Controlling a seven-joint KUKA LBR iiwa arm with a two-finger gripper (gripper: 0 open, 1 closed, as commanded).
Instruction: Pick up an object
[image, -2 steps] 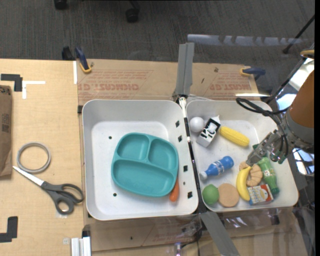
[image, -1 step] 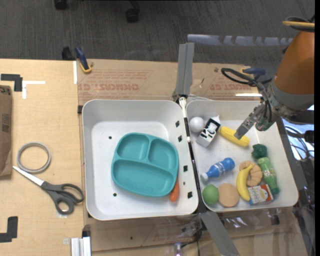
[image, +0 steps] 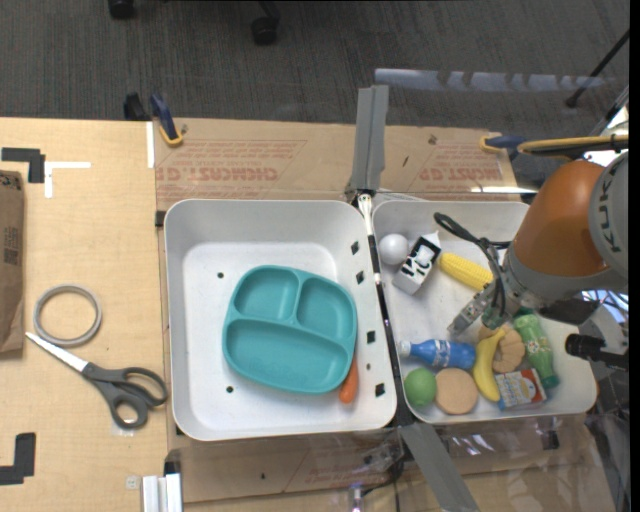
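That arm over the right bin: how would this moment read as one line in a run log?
arm: over right bin | gripper: low among items, above banana, beside blue bottle | grasp: none seen | left bin: teal divided plate, carrot

I count two white bins (image: 190, 330), one teal plate (image: 290, 330), one carrot (image: 349, 383), one banana (image: 486, 366), one corn cob (image: 466, 268), one blue bottle (image: 440, 352), one green ball (image: 421, 386), one white ball (image: 393, 246), one pair of scissors (image: 110, 382), and one tape roll (image: 67, 313).

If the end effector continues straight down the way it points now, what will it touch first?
Probably the yellow plastic banana, lying just below the end effector in the right white bin; depth is unclear from this slanted view.
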